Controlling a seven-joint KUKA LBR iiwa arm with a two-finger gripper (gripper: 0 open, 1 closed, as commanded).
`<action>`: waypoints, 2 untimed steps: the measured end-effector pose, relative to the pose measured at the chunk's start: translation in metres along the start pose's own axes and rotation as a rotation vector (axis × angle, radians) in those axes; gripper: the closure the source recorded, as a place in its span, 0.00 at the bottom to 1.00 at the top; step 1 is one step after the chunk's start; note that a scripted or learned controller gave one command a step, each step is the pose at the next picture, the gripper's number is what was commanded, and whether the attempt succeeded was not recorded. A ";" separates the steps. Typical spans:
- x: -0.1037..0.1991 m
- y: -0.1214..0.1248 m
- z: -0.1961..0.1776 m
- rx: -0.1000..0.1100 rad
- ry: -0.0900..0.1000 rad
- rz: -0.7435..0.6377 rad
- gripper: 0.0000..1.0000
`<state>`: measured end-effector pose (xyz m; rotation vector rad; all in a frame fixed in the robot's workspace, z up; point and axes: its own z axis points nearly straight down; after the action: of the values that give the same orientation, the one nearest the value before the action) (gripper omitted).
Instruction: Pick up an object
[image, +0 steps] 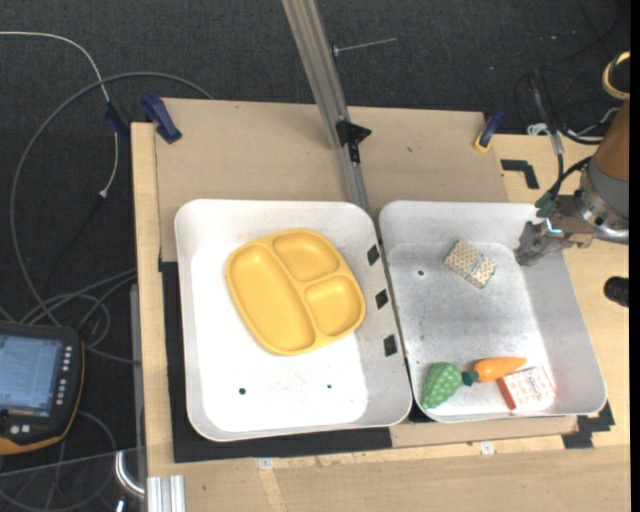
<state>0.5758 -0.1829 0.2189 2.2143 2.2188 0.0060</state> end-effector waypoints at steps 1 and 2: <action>0.054 -0.002 -0.014 0.006 0.005 -0.005 1.00; 0.110 -0.004 -0.004 0.010 0.006 -0.005 1.00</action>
<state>0.5716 -0.0731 0.2231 2.2169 2.2318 0.0020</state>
